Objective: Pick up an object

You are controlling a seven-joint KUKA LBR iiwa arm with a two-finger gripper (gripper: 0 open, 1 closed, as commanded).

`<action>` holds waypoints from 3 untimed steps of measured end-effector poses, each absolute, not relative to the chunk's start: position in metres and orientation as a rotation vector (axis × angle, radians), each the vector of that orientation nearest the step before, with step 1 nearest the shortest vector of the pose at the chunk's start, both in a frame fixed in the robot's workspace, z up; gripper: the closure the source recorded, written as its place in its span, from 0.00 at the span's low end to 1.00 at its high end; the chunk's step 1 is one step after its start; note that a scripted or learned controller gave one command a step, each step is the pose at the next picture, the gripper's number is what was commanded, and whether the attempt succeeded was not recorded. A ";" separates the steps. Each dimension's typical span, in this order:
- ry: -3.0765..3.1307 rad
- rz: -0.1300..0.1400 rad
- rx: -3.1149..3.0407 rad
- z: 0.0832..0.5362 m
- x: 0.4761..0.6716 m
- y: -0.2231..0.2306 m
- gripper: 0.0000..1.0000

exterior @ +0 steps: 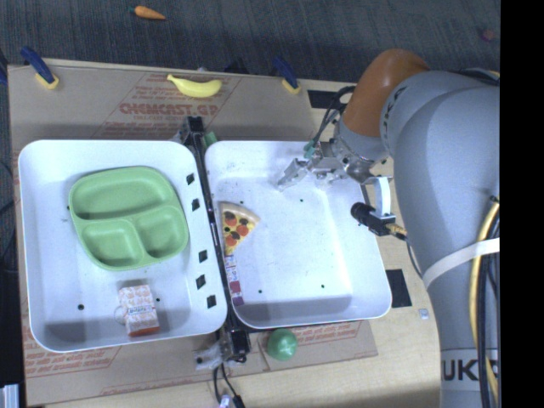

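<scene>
Still at the approach step, by the look of it: nothing lifted yet. End effector (pixel 293 175) low over the upper part of the right bin (pixel 365 300), nothing between its fingers, though whether spread or closed cannot be told at this size. Likeliest target the pizza slice (pixel 235 225), flat on the floor of the right bin, hard against the left wall next to the divider. Well apart from the end effector, down and to the left of it. Long axis roughly up-down in the camera view, crust edge at the top, tip aimed at the bin's near edge. Next move likely a shift towards that wall, wrist turned to close across the slice's narrow width, then a straight descent; little room beside the wall, so a miss seems possible.
</scene>
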State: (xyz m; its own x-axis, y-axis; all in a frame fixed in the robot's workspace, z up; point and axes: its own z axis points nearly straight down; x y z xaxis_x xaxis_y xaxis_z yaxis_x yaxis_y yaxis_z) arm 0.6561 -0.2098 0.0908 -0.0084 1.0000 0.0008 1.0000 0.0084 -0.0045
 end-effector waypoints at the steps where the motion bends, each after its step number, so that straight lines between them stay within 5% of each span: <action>1: -2.234 0.003 -2.206 0.103 0.657 -0.209 1.00; 2: -2.229 -0.004 -2.214 0.197 0.658 -0.124 1.00; 3: -2.228 0.003 -2.210 0.191 0.600 -0.042 1.00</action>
